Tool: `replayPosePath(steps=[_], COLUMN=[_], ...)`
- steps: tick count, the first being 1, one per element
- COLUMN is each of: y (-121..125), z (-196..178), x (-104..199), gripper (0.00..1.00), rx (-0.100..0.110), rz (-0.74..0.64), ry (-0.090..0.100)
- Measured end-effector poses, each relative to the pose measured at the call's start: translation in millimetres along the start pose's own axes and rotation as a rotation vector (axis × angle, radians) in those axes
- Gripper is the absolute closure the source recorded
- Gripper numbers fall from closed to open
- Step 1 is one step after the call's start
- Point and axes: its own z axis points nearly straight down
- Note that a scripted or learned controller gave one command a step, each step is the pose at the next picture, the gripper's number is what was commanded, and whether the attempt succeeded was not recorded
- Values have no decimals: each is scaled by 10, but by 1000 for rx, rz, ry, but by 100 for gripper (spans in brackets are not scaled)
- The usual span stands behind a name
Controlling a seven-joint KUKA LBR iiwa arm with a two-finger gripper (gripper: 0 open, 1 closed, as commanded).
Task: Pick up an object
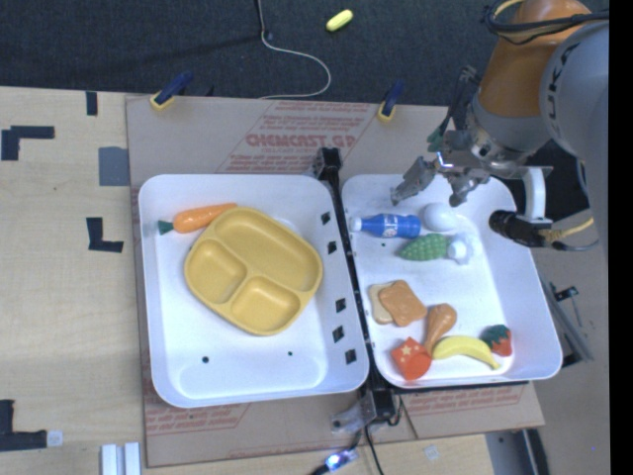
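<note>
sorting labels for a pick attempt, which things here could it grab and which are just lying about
Pickable, right bin: blue bottle, green toy, toast, banana, strawberry.
Lying about: yellow tray, carrot, yellow piece on floor.

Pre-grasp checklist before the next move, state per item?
1. Gripper open: ok, its two fingers stand apart above the top of the right bin.
2. Gripper free of load: ok, nothing sits between the fingers.
3. Target under the gripper: ok, the white object and blue bottle lie just below it.
4. Room around the target: not ok, the green item touches the white object and the bottle lies close beside it.
5. Height above the target: cannot tell from this slanted view.
6. Left bin untouched: ok, the yellow tray and carrot rest there.
</note>
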Motion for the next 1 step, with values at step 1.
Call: replayPosePath(steps=[1], y=[26], z=[-78], x=[0], gripper=[0], rx=[-14], rz=[-2], ry=[-2])
